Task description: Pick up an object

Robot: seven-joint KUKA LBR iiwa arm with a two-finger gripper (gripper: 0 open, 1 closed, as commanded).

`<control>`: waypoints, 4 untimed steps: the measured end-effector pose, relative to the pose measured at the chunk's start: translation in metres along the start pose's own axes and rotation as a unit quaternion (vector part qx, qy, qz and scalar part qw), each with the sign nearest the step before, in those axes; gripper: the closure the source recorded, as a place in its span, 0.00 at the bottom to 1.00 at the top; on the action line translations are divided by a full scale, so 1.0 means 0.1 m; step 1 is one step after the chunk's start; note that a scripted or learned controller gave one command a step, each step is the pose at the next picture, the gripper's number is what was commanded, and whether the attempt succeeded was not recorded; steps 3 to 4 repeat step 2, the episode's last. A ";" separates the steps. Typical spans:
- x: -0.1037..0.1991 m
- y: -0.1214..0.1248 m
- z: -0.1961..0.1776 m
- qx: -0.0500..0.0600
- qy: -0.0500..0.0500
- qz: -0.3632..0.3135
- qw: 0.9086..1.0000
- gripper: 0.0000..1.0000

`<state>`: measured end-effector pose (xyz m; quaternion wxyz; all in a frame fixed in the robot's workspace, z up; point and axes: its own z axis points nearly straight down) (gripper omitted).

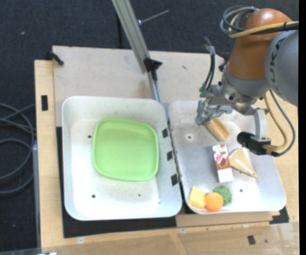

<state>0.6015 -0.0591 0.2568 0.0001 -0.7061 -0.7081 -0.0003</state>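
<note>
1. Nearest the camera, in the right bin's (pixel 264 193) front corner: a yellow block (pixel 197 197), an orange ball (pixel 213 202) and a green piece (pixel 224 193), packed together and touching
2. Behind this group, near the middle of the right bin: a small carton (pixel 222 163), red and white, standing roughly lengthwise front to back
3. Just right of the carton: a tan wedge (pixel 243 161), touching or almost touching the carton
4. Toward the back of the right bin: a tan roll (pixel 218 128), lying at a slant
5. Gripper (pixel 209 112): low over the back of the right bin, directly at the roll's rear end. Contact with the roll cannot be confirmed. Finger opening cannot be read from this view, and nothing can be seen held
6. Arm: enters from the right, orange band (pixel 254 44) above the wrist, cables looped around it. A black fitting (pixel 253 142) hangs beside the wrist, above the wedge
7. Left bin (pixel 76 195): holds a green square plate (pixel 126 149), lying flat near the centre
8. Both bins sit side by side on the bench (pixel 47 142), touching along their inner edges
9. Behind the bins: a slanted metal bar (pixel 132 28) runs up to the frame's top edge
10. Left of the bench: black cables (pixel 4 142) on dark floor
</note>
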 end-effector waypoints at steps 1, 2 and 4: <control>0.55 -0.07 -0.06 -0.001 0.000 -0.001 1.000 1.00; 1.10 -0.08 0.09 0.000 0.000 0.000 1.000 1.00; 1.10 -0.08 0.09 0.000 0.000 0.000 1.000 1.00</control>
